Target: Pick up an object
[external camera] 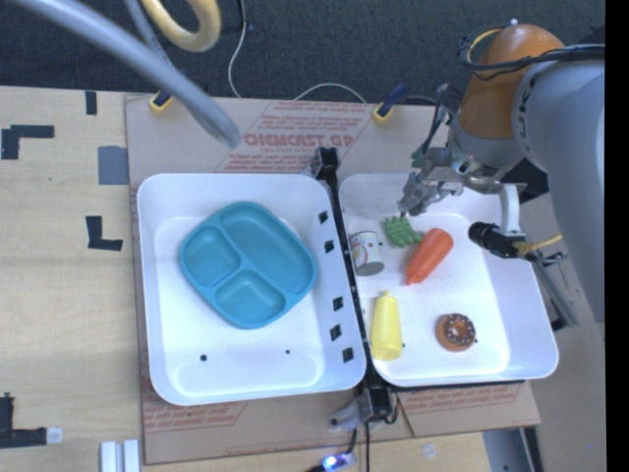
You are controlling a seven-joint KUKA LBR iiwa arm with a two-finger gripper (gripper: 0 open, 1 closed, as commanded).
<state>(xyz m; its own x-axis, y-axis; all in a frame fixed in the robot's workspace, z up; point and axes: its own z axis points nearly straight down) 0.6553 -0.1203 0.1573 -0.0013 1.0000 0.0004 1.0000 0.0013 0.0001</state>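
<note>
The right bin (511,357) holds a green broccoli piece (399,230), an orange carrot (428,254), a small silver can (367,252), a yellow bottle (386,325) and a chocolate doughnut (455,331). My gripper (417,199) hangs over the bin's back left part, just above and behind the broccoli, its fingers pointing down toward it. Nothing shows between the fingers. The arm's grey body and orange band (501,77) rise behind it to the right.
The left bin (162,264) holds a blue divided plate (247,263). A black divider (339,264) runs between the bins. A grey hose and a yellow loop (182,3) cross the top left. Cardboard lies under both bins.
</note>
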